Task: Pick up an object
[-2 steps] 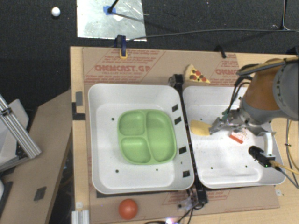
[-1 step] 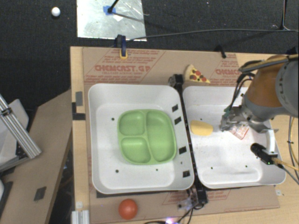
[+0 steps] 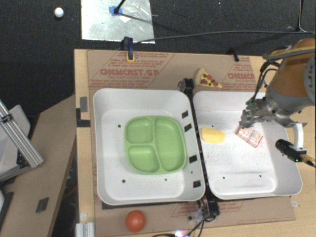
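Target looks to be the small pink-and-white packet (image 3: 249, 136), lying flat on the floor of the right bin (image 3: 237, 181), toward its far right side. The gripper (image 3: 248, 118) sits directly over the packet's upper edge, apparently lined up for a top-down grasp. From here I cannot tell whether the jaws are open or closed; the wrist body hides them. A yellow piece (image 3: 213, 135) lies near the packet, toward the divider, apart from it. Left bin (image 3: 106, 147) holds a green divided tray (image 3: 154, 144). Off the bins on the table: toy pizza slice (image 3: 208, 79) behind, orange ball (image 3: 135, 220) in front.
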